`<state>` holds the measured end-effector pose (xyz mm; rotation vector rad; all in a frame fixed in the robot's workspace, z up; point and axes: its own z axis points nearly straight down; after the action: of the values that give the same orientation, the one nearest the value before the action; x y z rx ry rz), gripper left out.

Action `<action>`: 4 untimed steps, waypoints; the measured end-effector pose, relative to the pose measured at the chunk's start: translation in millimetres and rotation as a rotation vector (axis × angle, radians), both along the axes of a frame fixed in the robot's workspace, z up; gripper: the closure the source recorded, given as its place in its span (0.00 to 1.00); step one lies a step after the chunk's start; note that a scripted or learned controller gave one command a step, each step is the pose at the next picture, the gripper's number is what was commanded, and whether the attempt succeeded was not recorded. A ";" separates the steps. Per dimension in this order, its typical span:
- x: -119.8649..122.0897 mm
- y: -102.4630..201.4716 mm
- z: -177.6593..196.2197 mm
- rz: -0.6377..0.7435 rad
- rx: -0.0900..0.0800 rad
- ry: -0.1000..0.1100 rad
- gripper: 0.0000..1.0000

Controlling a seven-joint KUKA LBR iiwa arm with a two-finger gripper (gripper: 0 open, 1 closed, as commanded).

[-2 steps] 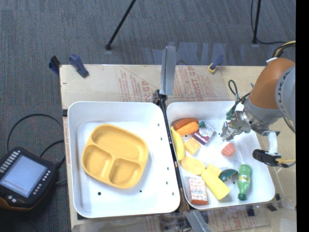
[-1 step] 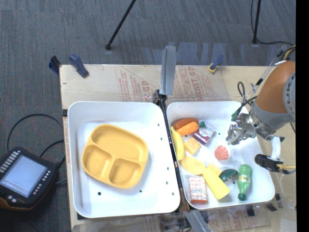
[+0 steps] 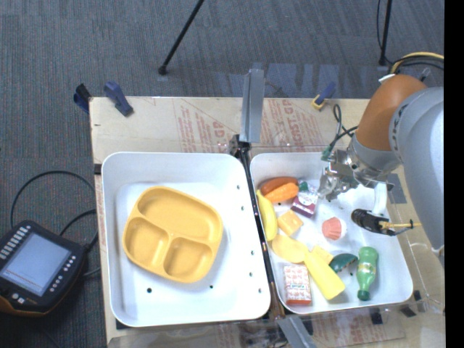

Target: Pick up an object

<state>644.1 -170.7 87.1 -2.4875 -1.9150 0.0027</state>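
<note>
Since the right bin (image 3: 397,267) is crowded, each item is placed against the banana (image 3: 267,216), which lies along that bin's wall next to the left bin (image 3: 174,167).

Nearest the camera, the red-and-white box (image 3: 296,283) sits past the banana's near end. The long yellow block (image 3: 324,272) is just beside the box. The green bottle (image 3: 366,270) lies well apart from the banana, toward the view's right.

Farther back, a small yellow block (image 3: 290,223) rests just beside the banana's middle. The pink round piece (image 3: 332,228) lies beyond that block. The purple packet (image 3: 304,207) lies near the banana's far end, and the orange carrot-like piece (image 3: 279,188) just past that end.

Farthest back, the gripper (image 3: 335,180) hangs over the bin across from the banana's far end, close to the purple packet. Whether it is spread or closed cannot be told, and nothing shows in its hold.

Assessment: no object is picked yet, and the purple packet and pink round piece are the likeliest candidates.

Risks: tight packing could make a descent land between items or pinch two at once. The round piece could also roll away under an off-centre closure.
</note>
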 end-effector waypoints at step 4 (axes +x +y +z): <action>-60.0 55.7 71.9 1.157 0.011 0.005 0.00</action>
<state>584.1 -115.0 159.0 -1.0330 -2.9539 0.0001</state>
